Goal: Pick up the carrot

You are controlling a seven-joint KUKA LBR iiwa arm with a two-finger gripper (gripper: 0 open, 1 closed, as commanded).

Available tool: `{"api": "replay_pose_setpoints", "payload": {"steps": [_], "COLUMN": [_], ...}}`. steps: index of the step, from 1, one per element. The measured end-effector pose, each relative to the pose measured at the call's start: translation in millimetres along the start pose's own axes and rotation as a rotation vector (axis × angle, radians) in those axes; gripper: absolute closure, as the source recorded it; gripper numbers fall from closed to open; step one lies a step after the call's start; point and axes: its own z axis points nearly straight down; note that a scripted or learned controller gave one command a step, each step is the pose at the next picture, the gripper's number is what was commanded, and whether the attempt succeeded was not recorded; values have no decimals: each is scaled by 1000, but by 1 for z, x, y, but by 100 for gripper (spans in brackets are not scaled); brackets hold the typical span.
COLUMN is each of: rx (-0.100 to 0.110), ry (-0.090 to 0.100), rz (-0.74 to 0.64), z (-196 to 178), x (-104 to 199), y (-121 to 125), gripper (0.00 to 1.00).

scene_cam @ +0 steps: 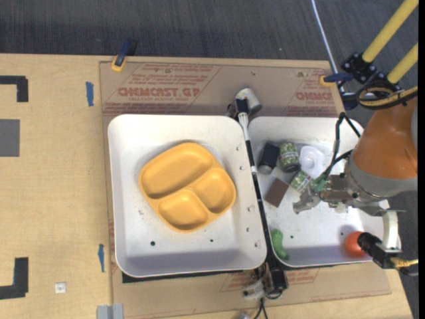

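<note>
Nearest us, the orange carrot [352, 242] lies in the right bin [312, 251]. We cannot tell the gripper's [307, 193] state; it should descend squarely over the carrot.

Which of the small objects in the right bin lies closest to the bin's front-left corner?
The green object. It rests against the left wall near the front corner, while the brown block and the orange object lie elsewhere.
</note>
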Motion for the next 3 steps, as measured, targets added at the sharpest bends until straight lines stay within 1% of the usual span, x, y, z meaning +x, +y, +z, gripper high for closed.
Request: {"api": "replay_pose_setpoints", "payload": {"steps": [1,2,3], "rx": [-3,-5,-2], "ry": [-1,-1,-1], "rz": [226,227,415], "z": [-21,-31,-79], "x": [73,74,-4], "y": [-4,-3,1], "gripper": [0,100,100]}}
